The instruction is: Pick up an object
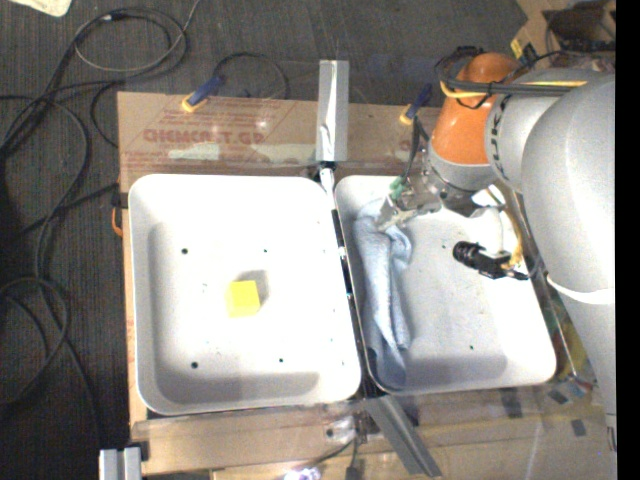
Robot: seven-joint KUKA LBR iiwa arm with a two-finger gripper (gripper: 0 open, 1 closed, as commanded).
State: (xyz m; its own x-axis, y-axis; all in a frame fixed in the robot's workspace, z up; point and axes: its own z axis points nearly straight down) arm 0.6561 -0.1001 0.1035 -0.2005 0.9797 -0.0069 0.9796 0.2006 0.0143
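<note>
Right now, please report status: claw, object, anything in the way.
Claw at far end of pale blue cloth, right bin. Yellow block in left bin. Nothing on top of either.

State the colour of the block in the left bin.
The small square block is yellow, camera view.

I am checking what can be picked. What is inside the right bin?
In the right bin a pale blue cloth lies along the left wall, the end effector at its upper end. Anything under the cloth or behind the arm is covered.
</note>
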